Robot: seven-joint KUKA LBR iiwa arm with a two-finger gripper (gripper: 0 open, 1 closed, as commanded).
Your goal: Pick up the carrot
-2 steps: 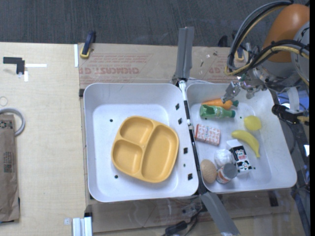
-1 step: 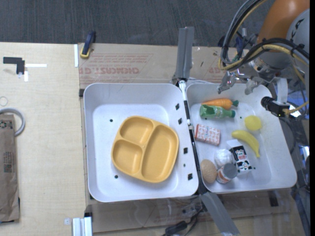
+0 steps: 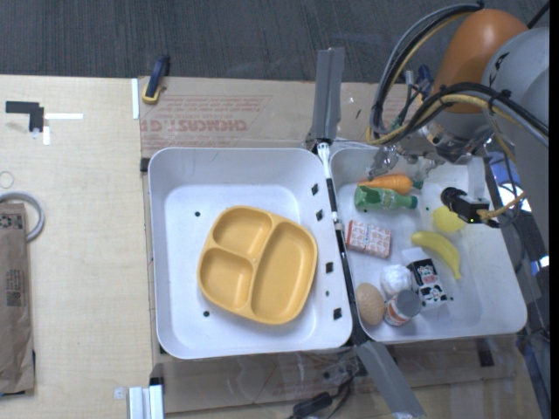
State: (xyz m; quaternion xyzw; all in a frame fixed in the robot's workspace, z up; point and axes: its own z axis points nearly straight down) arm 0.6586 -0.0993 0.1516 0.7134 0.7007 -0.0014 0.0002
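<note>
The orange carrot (image 3: pixel 390 182) lies at the back of the right bin (image 3: pixel 507 308), resting against a green bottle (image 3: pixel 384 200) just in front of it. My gripper (image 3: pixel 396 161) hangs directly behind and above the carrot, close to its top edge, half buried among cables and the wrist. From this angle I can't make out whether it touches the carrot.
The right bin also holds a banana (image 3: pixel 439 250), a yellow fruit (image 3: pixel 447 221), a pink packet (image 3: pixel 368 238), a black-and-white carton (image 3: pixel 428 284), a small can (image 3: pixel 403 308) and a brown egg-shaped item (image 3: pixel 370 302). A yellow divided plate (image 3: pixel 258 264) sits in the left bin (image 3: pixel 175 234).
</note>
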